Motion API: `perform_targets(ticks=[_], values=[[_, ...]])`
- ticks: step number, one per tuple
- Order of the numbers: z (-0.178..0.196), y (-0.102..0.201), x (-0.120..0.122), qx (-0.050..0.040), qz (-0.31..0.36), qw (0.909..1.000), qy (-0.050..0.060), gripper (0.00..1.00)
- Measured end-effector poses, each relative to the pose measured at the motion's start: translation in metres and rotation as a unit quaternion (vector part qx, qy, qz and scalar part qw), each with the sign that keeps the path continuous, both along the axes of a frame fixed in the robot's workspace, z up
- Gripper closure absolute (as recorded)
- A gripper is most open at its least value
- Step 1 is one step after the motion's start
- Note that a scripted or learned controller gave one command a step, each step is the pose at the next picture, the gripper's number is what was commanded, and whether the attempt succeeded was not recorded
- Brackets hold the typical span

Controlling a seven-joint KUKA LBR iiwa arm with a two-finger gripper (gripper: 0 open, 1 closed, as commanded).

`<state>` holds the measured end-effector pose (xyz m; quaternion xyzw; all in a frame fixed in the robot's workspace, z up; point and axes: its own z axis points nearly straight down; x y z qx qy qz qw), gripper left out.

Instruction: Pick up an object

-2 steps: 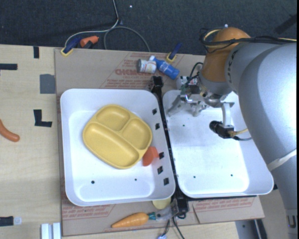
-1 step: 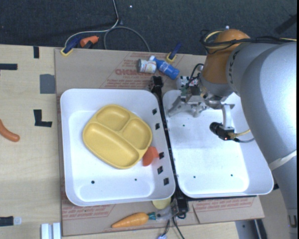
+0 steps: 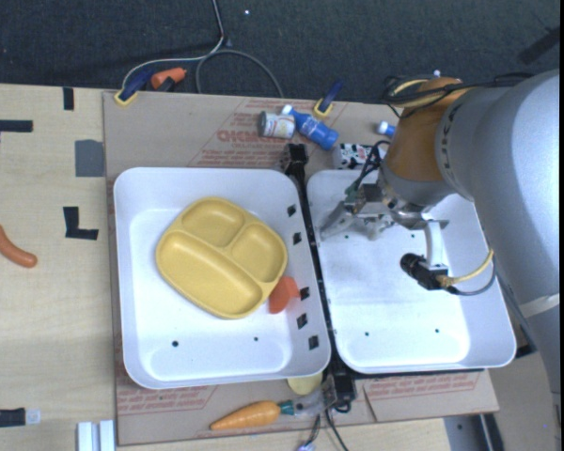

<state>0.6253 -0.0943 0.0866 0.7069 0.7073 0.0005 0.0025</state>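
Observation:
A yellow divided plate (image 3: 221,256) lies in the left bin (image 3: 141,346). A small orange-red piece (image 3: 282,295) rests against the plate's right edge, near the wall between the bins. My gripper (image 3: 346,218) is low over the upper-left corner of the right bin (image 3: 395,341), close to the divider. Nothing shows in it. The grey arm with its orange band (image 3: 415,144) covers the right bin's far right side.
A toy carrot (image 3: 249,415) lies on the cardboard in front of the bins. A sausage (image 3: 11,245) sits on the bench far left. A blue and white item (image 3: 299,125) and clamps lie behind the bins. A black cable fitting (image 3: 423,271) hangs over the right bin.

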Motion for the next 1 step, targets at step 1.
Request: perform_targets(ticks=[1], values=[[-0.0009,-0.0068,0.0322,0.0014,0.001,1.0000,0.001,0.00]])
